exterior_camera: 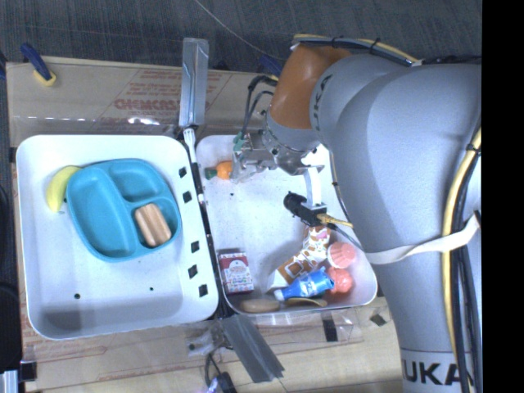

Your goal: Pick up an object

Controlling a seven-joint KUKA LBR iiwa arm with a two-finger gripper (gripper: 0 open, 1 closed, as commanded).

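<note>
There's the big grey arm (409, 162) reaching in from the right, its orange band (303, 80) bent over the top of the right bin (262, 219) and covering that bin's upper right corner. The two white bins sit side by side on a cardboard sheet (155, 97) with red print. The left bin (98, 301) carries a blue divided plate (106, 211), which fills most of its upper half. A yellow banana (56, 188) is tucked against the plate's left edge, partly under it, and a tan sausage-shaped roll (152, 224) sits in the plate's lower-right compartment. Over in the right bin, the clutter is bunched along the bottom edge: a small red box (235, 270) lies flat at the lower left, close to the wall, with a flat brown piece (260, 304) just below it. A blue bottle (307, 287) lies on its side, a brown-and-white printed packet (307, 256) is just above the bottle, and two pinkish-red round things (344, 256) sit by the right wall. The gripper (246, 158) hangs low at the bin's top left, and whether it is spread or closed I cannot tell from this angle. Just beside it, on its left, a small orange thing (223, 170) lies on the bin floor near the upper left corner, and I can't tell if the two are touching
</note>
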